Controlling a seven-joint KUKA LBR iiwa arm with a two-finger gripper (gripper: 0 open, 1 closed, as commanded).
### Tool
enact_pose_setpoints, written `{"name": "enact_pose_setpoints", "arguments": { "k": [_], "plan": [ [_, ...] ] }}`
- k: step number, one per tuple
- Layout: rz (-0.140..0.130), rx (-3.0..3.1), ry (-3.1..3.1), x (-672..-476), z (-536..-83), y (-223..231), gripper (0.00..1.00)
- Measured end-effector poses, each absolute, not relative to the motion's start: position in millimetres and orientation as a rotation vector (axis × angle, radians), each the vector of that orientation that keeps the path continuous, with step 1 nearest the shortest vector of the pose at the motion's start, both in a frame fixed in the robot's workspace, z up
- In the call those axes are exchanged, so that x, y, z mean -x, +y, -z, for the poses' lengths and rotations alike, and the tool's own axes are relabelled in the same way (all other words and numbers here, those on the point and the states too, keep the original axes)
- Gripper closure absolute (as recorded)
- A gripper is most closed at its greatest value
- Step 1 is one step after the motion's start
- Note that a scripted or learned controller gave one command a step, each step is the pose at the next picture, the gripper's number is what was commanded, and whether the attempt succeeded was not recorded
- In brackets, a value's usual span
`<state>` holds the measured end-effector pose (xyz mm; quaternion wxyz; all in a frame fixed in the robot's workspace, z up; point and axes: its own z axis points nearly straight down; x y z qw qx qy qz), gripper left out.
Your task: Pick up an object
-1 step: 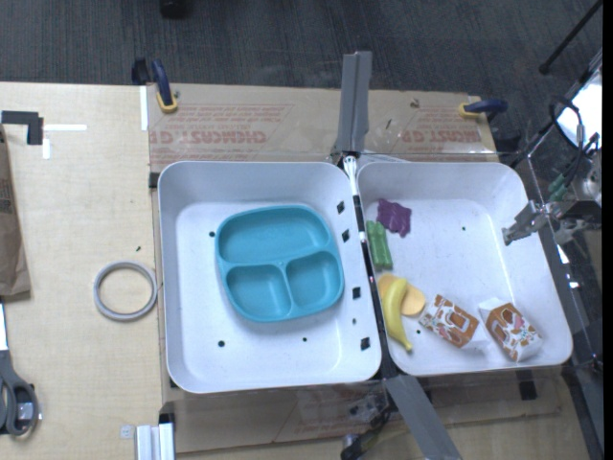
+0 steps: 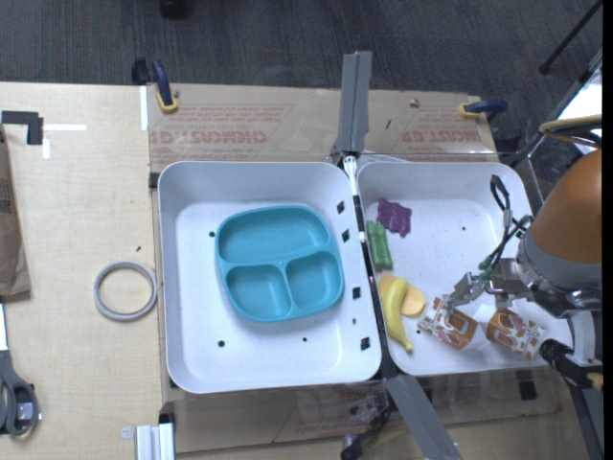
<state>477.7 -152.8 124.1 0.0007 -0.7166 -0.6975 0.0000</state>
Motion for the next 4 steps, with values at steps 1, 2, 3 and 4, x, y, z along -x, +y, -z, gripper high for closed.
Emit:
{"name": "enact_pose_setpoints", "arguments": {
  "k": [1, 2, 3, 4],
  "plan": [
    [-0.001, 2.024, -2.403, -477.6, -133, -220, 0.0],
    [-0.001, 1.957, -2.454, -477.1, -91, -214, 0.0],
    [-0.001, 1.961, -2.45, -477.1, -99, -214, 1.0],
    [-0.002, 2.28, -2.16, -496.0, -197, -143, 1.0]
  ]
}}
